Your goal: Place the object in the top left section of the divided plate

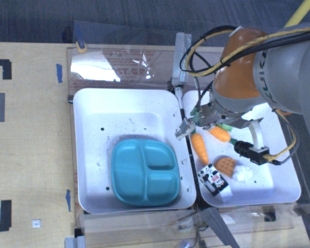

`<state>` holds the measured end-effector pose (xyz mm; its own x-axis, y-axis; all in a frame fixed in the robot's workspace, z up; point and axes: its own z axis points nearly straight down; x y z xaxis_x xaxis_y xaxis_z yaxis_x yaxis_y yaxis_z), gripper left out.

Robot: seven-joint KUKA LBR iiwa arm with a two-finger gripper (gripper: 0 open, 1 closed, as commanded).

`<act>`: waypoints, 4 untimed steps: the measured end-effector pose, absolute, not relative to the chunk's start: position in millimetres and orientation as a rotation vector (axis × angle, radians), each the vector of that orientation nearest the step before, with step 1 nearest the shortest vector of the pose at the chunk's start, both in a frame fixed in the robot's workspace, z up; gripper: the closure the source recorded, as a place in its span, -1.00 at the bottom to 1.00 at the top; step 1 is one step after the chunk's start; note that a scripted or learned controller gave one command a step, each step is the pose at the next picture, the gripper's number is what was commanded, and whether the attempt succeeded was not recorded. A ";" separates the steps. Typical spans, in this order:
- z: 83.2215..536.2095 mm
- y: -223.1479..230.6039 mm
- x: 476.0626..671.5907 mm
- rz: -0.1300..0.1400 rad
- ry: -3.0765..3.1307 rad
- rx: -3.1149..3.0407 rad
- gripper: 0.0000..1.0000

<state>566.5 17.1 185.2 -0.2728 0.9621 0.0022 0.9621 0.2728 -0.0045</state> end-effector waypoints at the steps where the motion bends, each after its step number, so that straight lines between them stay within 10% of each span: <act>1: 194.0 18.3 568.2 0.003 -2.506 -1.888 1.00; 2: 182.3 -39.1 479.7 0.006 -2.450 -1.961 1.00; 3: 186.7 63.7 480.0 0.001 -2.347 -2.085 1.00; 4: 186.7 61.2 480.2 0.003 -2.343 -2.091 -1.00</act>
